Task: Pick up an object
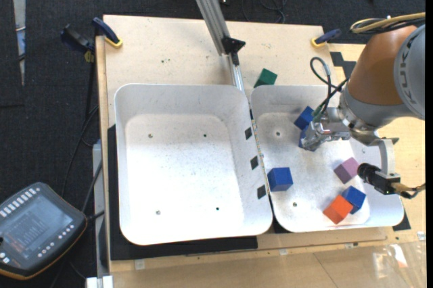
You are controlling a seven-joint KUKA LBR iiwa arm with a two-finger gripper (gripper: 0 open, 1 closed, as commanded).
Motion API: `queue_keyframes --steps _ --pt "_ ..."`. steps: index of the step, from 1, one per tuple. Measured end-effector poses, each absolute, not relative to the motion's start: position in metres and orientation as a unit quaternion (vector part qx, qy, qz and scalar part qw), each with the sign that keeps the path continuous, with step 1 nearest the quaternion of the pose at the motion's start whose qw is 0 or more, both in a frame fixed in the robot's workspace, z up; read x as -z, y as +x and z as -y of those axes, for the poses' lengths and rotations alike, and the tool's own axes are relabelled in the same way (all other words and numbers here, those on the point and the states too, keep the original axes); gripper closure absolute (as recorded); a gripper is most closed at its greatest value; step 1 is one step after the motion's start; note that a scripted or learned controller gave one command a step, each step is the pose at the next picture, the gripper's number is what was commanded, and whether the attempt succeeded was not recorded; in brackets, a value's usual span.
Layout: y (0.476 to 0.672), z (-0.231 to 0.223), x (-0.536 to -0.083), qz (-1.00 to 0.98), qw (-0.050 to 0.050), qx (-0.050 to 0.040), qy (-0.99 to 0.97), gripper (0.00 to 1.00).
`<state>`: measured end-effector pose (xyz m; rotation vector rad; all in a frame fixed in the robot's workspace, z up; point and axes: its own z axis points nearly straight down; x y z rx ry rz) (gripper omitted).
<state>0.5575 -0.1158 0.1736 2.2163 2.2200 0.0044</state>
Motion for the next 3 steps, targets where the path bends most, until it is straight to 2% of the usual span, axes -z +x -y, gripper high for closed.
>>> queue_keyframes --steps 1,2,3 --pt "0.565 0.117 -0.236 -0.708 0.004 -0.0020 0.706 1.00" --pt "0.566 0.117 -0.268 -0.708 0.003 -0.0013 0.706 1.00" --pt "0.564 0.062 -0.253 -0.710 -0.001 -0.0003 0.704 1.00"
